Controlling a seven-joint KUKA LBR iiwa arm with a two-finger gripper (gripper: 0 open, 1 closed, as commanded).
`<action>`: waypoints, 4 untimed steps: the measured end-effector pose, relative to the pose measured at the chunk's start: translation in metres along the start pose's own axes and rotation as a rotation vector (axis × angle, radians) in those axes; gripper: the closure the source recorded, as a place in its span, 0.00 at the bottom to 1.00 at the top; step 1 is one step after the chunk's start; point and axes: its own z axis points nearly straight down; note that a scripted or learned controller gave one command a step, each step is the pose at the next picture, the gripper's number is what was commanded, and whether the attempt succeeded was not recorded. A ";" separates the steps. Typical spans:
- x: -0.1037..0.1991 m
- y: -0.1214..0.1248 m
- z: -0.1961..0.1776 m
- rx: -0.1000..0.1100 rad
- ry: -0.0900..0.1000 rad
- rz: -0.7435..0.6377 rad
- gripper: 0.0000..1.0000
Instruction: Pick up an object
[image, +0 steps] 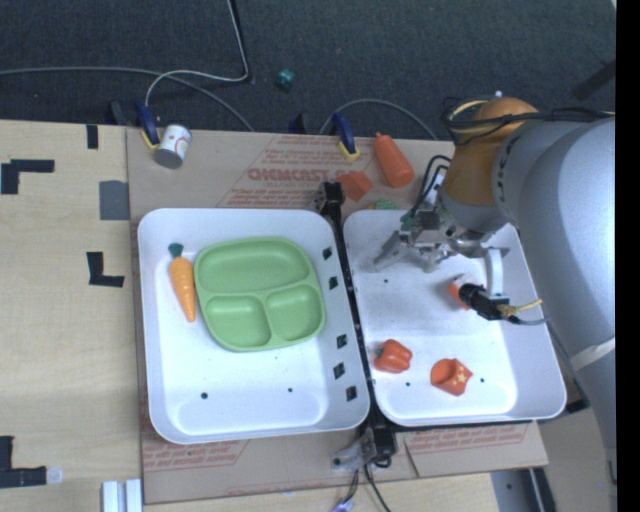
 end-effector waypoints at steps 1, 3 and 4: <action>0.027 -0.025 0.000 0.001 0.000 0.000 0.00; 0.027 0.015 0.001 0.002 0.001 0.000 0.00; -0.018 0.014 -0.041 0.002 -0.001 0.001 0.00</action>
